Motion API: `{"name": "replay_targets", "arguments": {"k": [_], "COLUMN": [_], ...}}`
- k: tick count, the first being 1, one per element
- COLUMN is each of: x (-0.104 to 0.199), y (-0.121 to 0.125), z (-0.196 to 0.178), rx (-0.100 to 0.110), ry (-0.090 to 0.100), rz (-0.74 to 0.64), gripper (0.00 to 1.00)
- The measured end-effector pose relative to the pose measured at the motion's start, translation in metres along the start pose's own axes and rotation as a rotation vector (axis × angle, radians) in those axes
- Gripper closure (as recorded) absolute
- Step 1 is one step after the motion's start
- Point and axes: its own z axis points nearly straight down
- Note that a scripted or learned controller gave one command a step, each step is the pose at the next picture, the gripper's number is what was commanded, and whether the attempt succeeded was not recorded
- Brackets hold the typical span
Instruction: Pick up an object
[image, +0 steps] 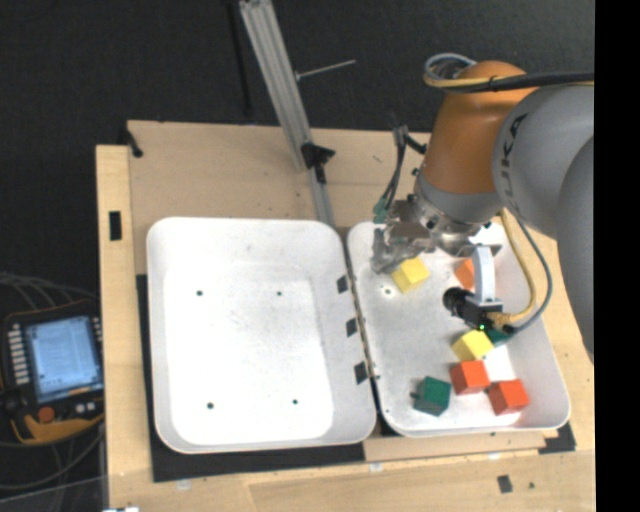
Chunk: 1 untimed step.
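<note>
While the arm leans in from the right over the far end of the right bin, the gripper sits low near that bin's far-left corner, and the closest thing to it is a yellow block. That block lies just beside the fingertips, on the near-right side of them, turned so its edges run at a slant to the bin walls. Honestly can't tell if the fingers are spread or pressed together, the wrist body and the glare blur it all. I also can't tell if the block is actually between them or just next to them, so I wouldn't call it held.

The rest of the stuff is well apart from the gripper, bunched at the near end of the same bin:
- 1 yellow cube
- 2 orange-red blocks, the second of them just beside the first
- 1 green block, nearest the divider
- a sliver of something orange by the wrist cabling

The left bin has nothing to do with this.

My guess: if a grab is coming, it all hinges on that small offset. The block looks a touch toward the near-right of the fingertips, so the gripper probably wants a nudge that way before closing, or it pinches air.
</note>
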Motion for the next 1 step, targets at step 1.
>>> {"name": "replay_targets", "arguments": {"k": [1], "x": [0.0407], "y": [-0.0298], "z": [0.0078], "rx": [0.0], "ry": [0.0], "rz": [0.0], "gripper": [1.0]}}
